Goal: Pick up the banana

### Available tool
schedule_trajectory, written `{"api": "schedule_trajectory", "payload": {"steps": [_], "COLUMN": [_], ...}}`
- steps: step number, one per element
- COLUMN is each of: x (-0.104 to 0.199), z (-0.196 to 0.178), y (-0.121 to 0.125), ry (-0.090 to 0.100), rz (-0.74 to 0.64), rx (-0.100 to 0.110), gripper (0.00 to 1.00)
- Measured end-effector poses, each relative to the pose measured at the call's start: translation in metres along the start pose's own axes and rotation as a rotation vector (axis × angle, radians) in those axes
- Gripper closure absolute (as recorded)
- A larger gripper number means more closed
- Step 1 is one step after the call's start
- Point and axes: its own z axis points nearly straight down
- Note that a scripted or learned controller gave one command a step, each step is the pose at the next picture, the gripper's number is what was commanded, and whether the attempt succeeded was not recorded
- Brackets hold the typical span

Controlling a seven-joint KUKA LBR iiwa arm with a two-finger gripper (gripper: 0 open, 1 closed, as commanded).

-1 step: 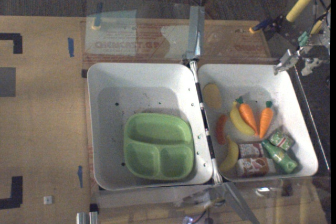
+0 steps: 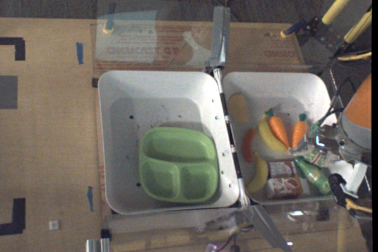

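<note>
The wide tan bench (image 2: 47, 144) carries two shallow white bins side by side. The left white bin (image 2: 118, 97) holds a light green plastic tray with three compartments (image 2: 179, 165), lying flat toward its near side.

The right white bin (image 2: 283, 88) is crowded. At its right edge the grey arm with the orange band (image 2: 361, 112) reaches in and is cut off by the frame, so little of it can be seen. Its tool (image 2: 313, 149) sits low over the right side of this bin, a tangle of metal and cables; whether its fingers are spread or closed cannot be made out, and nothing can be seen between them.

The curved yellow banana (image 2: 258, 174) lies near the bin's left wall, toward the front corner, apart from the tool. A second yellow curved piece (image 2: 269, 137) lies partly under an orange carrot with a green top (image 2: 278, 128). Another orange carrot (image 2: 299, 131) lies just right of it. A beige oval piece (image 2: 238, 107) and a small red piece (image 2: 249, 144) lie by the left wall. Two small red-and-white cartons (image 2: 283, 179) sit at the front, labels unreadable, beside a green bottle (image 2: 313, 177) partly hidden by the tool.
</note>
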Motion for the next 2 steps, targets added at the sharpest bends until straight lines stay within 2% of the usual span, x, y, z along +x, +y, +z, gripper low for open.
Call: {"api": "schedule_trajectory", "payload": {"steps": [1,2], "x": [-0.0021,-0.0022], "z": [-0.0103,-0.0095], "y": [0.0007,0.0003], "ry": [0.0,0.0], "rz": [0.006,0.006], "rx": [-0.004,-0.002], "gripper": [1.0,0.0]}}
